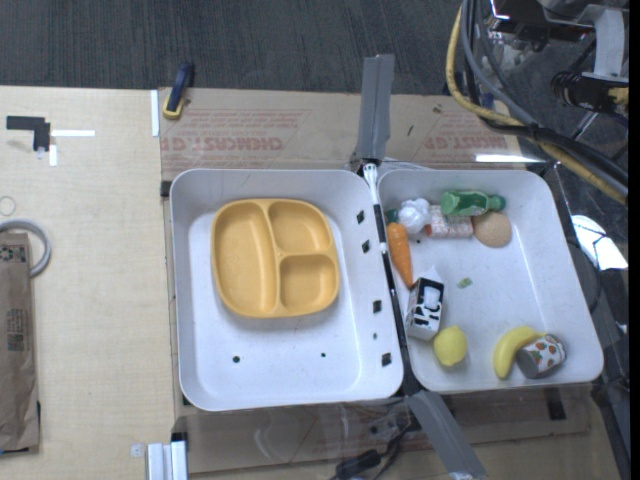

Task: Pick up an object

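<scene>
Approach stage, seemingly. Arm [545, 13] parked top right, well apart from right bin [540, 268] holding carrot [400, 253], banana [512, 350], lemon [451, 346]. Next, probably: lower over the free-standing lemon.

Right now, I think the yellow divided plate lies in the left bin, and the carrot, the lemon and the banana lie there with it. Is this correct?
Not quite. The yellow divided plate does lie in the left bin, but the carrot, the lemon and the banana lie in the right bin, as the camera view shows.
</scene>
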`<state>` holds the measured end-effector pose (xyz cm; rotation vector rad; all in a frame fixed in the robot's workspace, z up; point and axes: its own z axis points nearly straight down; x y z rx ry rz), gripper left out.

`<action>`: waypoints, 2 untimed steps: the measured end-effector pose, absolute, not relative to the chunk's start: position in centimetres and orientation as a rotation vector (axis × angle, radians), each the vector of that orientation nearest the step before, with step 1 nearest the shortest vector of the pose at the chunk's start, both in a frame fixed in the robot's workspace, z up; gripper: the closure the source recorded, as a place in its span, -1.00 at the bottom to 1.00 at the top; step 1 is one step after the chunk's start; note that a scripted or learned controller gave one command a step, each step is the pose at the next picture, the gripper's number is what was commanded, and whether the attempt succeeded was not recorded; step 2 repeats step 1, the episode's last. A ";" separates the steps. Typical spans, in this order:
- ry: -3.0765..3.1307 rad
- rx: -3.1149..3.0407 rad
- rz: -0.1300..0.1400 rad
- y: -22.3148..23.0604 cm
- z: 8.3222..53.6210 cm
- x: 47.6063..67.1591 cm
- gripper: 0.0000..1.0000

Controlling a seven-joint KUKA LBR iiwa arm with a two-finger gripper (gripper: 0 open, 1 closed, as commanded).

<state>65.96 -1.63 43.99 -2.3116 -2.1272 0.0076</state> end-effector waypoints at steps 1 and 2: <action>-2.130 -2.308 0.015 -1.6 44.7 66.0 1.00; -2.130 -2.308 0.015 -1.6 44.7 66.0 1.00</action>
